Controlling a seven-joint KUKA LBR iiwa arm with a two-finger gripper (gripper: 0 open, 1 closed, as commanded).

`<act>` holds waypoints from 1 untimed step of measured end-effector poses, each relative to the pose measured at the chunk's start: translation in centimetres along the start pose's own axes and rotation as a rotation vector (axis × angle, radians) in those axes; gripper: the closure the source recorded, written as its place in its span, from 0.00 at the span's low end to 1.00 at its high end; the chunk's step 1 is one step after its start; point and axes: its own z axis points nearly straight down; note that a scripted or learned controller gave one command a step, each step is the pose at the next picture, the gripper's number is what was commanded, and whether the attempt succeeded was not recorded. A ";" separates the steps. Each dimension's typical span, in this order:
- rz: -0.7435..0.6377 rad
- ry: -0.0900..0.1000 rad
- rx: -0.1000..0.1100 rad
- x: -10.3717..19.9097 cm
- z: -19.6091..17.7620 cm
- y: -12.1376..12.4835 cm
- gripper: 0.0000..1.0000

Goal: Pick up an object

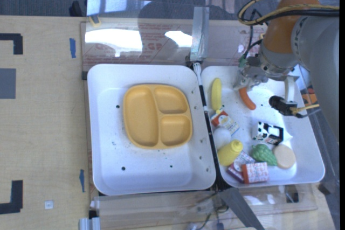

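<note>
Your grey arm (pixel 302 35) is reaching in from the right over the right bin (pixel 307 169), its orange band sitting above the wrist. The pincer (pixel 247 82) is hanging low at the bin's far left corner, just above the upper end of an orange carrot (pixel 247 98); whether it is touching the carrot or standing apart from it, you cannot tell, and you cannot tell either whether the pincer is apart or together.

The carrot is lying at a slant on the bin floor, just right of a yellow banana (pixel 216 93) that is lying along the bin's left wall. Below the banana a small white-and-red packet (pixel 223 121) is resting, and nearer you a yellow squeeze bottle (pixel 230 152) is lying tilted. Beside it a red-and-white can (pixel 255 172) is lying on its side, with a green leafy vegetable (pixel 263 153) and a round tan cookie (pixel 284 158) just to its right. A black-and-white toy (pixel 269 132) is sitting above those.

In the left bin (pixel 102 132) a yellow divided plate (pixel 157 115) is lying flat near the middle. Both bins are sitting side by side on the tabletop (pixel 38 116).
</note>
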 end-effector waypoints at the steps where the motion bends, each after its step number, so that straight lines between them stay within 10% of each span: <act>1: 0.274 0.004 0.003 8.4 -8.8 -0.5 1.00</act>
